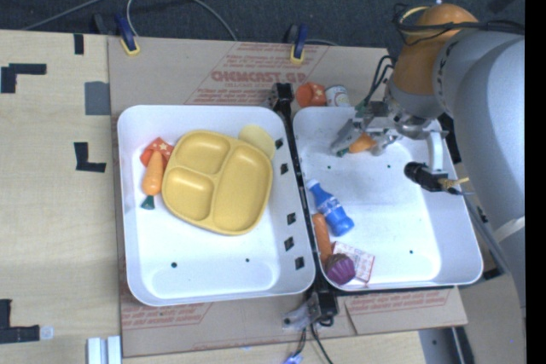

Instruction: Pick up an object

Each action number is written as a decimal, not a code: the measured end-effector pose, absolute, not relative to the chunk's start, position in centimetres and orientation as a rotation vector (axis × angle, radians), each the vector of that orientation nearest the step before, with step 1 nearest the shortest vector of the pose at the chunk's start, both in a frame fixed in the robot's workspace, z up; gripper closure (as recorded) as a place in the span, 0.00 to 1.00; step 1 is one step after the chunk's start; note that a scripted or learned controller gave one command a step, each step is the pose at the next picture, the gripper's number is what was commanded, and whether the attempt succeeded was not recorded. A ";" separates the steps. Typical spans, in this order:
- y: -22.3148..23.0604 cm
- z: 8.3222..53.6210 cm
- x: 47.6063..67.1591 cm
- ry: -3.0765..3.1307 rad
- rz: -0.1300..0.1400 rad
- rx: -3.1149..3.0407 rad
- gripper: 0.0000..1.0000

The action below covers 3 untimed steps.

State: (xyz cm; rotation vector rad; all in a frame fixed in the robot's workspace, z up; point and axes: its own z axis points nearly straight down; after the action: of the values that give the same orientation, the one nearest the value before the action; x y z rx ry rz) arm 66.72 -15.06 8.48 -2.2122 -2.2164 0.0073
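**Carrot in the gripper, right bin**

I see the gripper (pixel 363 138) near the right bin's (pixel 444 268) far-left corner, fingers closed on a small carrot (pixel 362 144). A blue bottle (pixel 329 209) lies by the bin's left edge, a purple item (pixel 340 268) at its near-left corner.

The grey arm (pixel 478 89) reaches in from the right, its tool (pixel 363 135) pointing down-left.

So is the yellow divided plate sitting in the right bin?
No, the yellow plate lies in the left bin, beside a carrot.
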 end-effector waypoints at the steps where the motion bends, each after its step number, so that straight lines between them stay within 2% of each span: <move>1: -13.2 8.6 65.1 -2.225 0.000 -2.222 0.00; 2: -15.6 18.7 66.9 -2.225 0.000 -2.222 0.00; 3: -13.1 8.6 62.5 -2.223 -0.001 -2.221 0.00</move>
State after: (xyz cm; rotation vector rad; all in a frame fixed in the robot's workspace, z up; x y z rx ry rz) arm 62.55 -13.15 8.61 -2.2211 -2.2231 -0.0009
